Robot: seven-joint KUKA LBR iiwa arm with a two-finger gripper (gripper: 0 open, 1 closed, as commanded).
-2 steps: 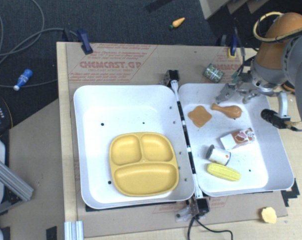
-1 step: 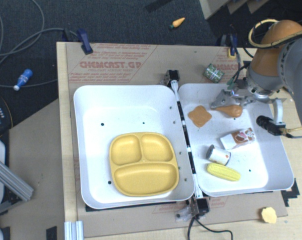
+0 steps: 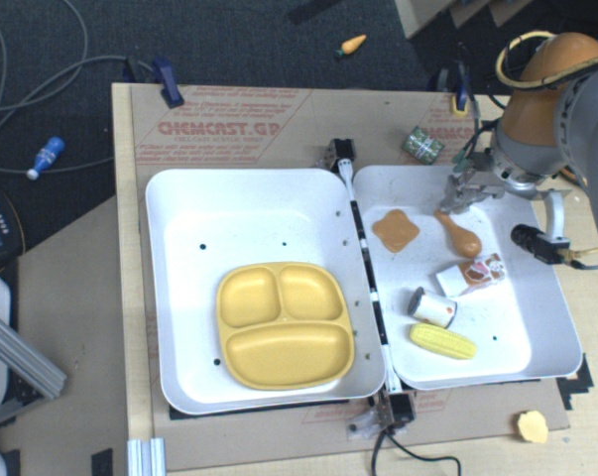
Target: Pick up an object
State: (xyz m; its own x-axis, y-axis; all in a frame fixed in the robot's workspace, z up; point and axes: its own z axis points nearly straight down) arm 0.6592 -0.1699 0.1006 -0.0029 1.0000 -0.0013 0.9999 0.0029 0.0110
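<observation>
Gripper: finger gap cannot be told, over right bin (far end), just beside drumstick; cookie, corn nearby

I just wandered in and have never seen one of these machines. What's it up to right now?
A robot arm reaches in from the right, trying to pick up an object. Its hand is low over the far end of the right bin, right by a toy drumstick. Whether it has hold of anything can't be told. That bin also holds a brown patch, a small carton, a can and a corn cob. In the left bin sits a yellow divided plate.
</observation>
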